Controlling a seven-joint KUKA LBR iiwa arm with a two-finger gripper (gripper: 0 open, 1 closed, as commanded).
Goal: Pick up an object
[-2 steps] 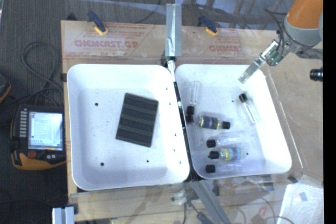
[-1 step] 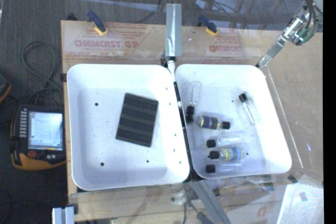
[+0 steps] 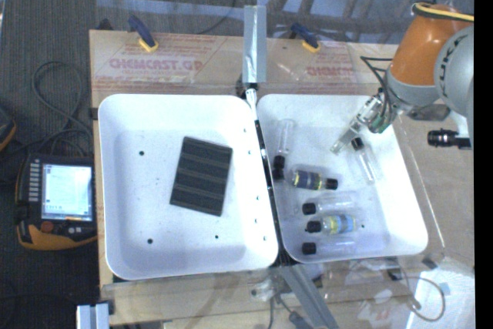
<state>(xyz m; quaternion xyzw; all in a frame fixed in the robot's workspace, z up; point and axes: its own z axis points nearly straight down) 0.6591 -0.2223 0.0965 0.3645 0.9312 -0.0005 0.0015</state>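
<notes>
A: Where is the arm's two-finger gripper (image 3: 368, 118)?

B: Over the far right corner of the right shallow white bin (image 3: 407, 196), below the orange band (image 3: 420, 50) of the grey arm. Whether it is clenched, released or grasping something, I cannot tell; it is too small and blurred.

A: What lies in that bin?

B: Several clear plastic vials with black caps. 1 with a dark label (image 3: 310, 180) lies near the bin's left wall, 1 with a yellow-blue label (image 3: 333, 225) sits nearer the bin's front edge, and an empty clear tube (image 3: 285, 136) lies near the bin's far left corner. Another clear tube (image 3: 365, 162) lies just beside the gripper.

A: And left of that bin?

B: The left shallow white bin (image 3: 123, 243), holding 1 dark ribbed rectangular pad (image 3: 202, 176), tilted.
</notes>
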